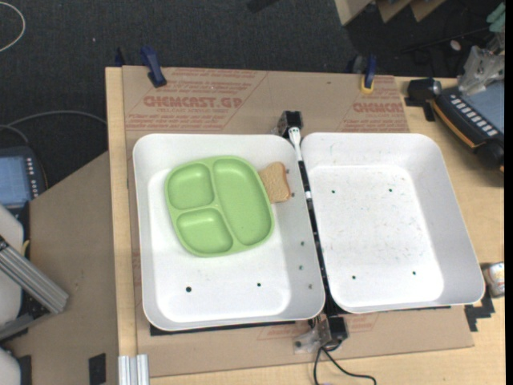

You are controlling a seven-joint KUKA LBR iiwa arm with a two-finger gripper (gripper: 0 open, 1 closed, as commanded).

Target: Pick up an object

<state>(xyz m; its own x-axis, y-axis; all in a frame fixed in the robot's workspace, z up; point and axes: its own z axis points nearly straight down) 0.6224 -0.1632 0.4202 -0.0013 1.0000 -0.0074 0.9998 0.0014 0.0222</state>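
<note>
Reading across the bench from left to right, the left bin (pixel 152 239) holds both candidate objects. A green divided plate (pixel 219 205) with three compartments lies flat in the upper half of this bin, its compartments bare. Touching the plate's right rim is a small tan, flat, roughly rectangular item, apparently a cracker or slice of toast (pixel 276 182); it sits close to the bin's right wall. Further right, the right bin (pixel 449 215) shows nothing but dark specks and small holes on its floor. The state of the end effector cannot be told from this view. The step in hand is judged to be target selection and approach, with no lift yet made. For a reliable pick, the plate rim likely offers the firmest purchase: align the fingers across the raised edge on the plate's free left or lower side, well apart from the bin walls. The tan piece is thin and lies flat, so a grasp there demands a low, square descent; the adjacent plate rim and the bin wall leave little room for the fingers. Descend vertically, close only once the fingers straddle the target, and lift straight up to avoid dragging the neighbouring item.
</note>
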